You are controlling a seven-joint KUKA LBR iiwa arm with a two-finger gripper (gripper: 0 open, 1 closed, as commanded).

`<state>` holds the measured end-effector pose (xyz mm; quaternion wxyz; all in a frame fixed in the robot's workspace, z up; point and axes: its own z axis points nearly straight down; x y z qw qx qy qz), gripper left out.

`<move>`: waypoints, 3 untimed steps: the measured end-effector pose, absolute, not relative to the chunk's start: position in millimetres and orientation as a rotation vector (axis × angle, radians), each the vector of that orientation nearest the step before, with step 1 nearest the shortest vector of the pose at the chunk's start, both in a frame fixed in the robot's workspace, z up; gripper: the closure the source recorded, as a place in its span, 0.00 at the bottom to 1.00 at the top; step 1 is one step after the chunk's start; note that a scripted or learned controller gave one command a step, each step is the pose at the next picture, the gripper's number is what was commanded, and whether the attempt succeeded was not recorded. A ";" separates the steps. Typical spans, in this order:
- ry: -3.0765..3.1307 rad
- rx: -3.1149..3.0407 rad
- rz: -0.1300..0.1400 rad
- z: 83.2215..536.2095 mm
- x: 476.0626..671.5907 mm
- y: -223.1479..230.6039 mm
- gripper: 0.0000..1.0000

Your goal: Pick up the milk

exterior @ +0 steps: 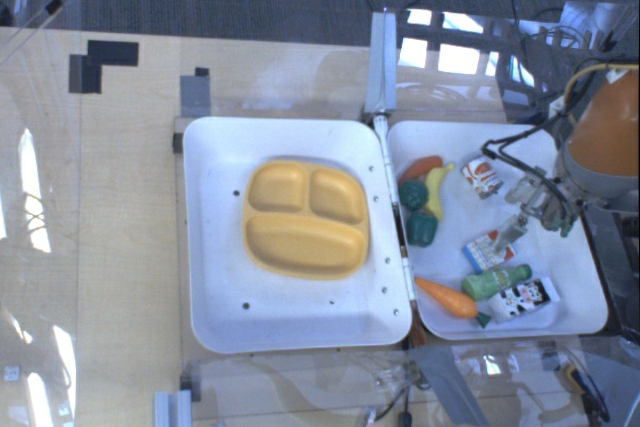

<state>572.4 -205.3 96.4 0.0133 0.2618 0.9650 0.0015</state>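
The arm [600, 140] has a bulbous orange band with a grey ring beneath it. A yellowish cable curves over the top of the orange part, and thin black cables loop out along its left side. The tool [535, 205] is a small cluster of pale grey and silvery metal parts, blocky and angular, with darker joints between them.
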 end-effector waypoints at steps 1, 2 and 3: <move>3.052 0.585 -0.003 113.0 496.9 -205.6 0.00; 3.094 0.404 -0.005 96.6 565.2 -207.2 0.00; 3.129 0.001 -0.003 158.0 548.2 -205.5 0.00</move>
